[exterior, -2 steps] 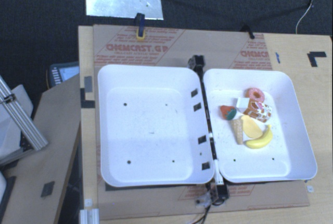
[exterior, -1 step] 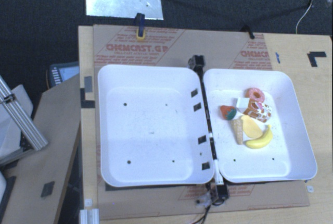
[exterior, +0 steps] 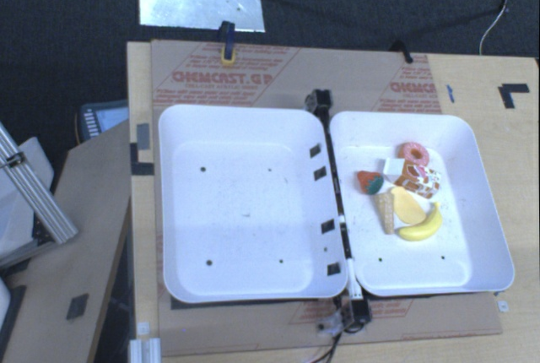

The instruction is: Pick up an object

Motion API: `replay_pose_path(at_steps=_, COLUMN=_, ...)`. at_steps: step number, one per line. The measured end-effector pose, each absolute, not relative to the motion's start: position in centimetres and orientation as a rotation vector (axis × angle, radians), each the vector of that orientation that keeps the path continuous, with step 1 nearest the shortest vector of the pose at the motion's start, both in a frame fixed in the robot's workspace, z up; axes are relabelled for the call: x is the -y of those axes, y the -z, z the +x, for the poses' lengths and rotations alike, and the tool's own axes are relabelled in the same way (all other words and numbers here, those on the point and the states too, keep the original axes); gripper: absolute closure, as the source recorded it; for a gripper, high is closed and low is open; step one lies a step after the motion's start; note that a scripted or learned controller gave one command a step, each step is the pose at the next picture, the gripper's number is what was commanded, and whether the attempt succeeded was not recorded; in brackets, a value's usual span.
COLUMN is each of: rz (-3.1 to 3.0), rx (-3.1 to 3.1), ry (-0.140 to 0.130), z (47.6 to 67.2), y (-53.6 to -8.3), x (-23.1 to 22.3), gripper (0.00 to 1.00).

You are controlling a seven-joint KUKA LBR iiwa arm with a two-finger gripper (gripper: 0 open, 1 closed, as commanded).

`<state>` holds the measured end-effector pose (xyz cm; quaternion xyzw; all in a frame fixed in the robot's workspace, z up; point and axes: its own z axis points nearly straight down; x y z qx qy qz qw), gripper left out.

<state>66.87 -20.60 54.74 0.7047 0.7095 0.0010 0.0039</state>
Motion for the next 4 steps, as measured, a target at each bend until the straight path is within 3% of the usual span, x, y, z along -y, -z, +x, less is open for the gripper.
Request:
replay_pose_path(at_steps=1, rz=2.209, rx=-2.225, ry=-0.002, z=66.9, y=-54.7, x=20.6, gripper=0.0)
replay_pose_path(at_steps=2, rz=2.2, rx=-2.227, ry=-0.005, z=66.9, y=-55.9, x=20.5, gripper=1.0)
replay_pose_path(at_steps=3, rz=2.201, rx=-2.227, ry=-0.004, z=66.9, y=-55.8, x=20.5, gripper=0.0)
replay_pose_path(at_steps=4, rz=2.192, rx=-2.229, ry=-0.006, z=67.0, y=-57.0, x=20.4, gripper=1.0)
